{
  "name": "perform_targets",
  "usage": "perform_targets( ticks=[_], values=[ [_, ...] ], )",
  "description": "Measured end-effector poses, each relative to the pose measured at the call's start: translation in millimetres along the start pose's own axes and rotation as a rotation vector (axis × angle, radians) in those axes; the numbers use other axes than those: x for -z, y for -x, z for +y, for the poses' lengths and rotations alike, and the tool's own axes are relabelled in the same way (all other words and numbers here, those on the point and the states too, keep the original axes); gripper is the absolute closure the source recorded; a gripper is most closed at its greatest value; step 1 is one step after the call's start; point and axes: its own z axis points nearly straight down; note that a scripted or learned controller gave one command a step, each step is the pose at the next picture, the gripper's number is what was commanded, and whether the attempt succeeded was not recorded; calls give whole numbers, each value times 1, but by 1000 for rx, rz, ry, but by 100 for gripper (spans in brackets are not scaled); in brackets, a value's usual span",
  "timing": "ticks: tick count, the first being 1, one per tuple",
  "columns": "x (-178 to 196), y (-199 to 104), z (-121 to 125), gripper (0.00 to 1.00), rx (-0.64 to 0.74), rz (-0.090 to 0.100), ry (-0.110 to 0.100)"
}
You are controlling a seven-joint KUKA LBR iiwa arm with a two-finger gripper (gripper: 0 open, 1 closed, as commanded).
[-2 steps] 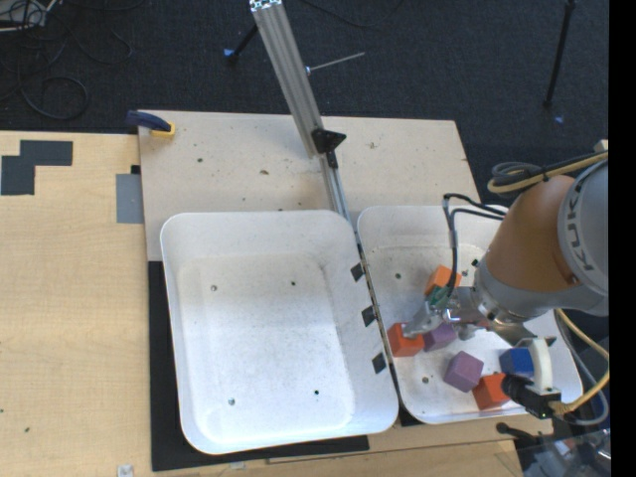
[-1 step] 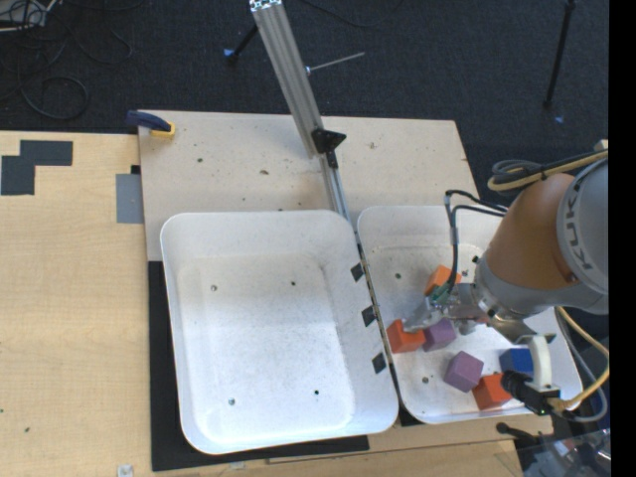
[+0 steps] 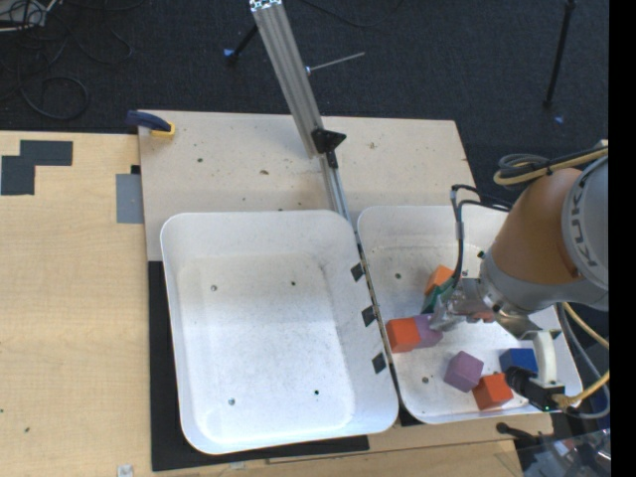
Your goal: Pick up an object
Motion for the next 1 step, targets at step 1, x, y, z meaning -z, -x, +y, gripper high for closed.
perform_targets(
  ticks=[1],
  values=[
    [45,9,1,100,10,0,-18]
  ],
)
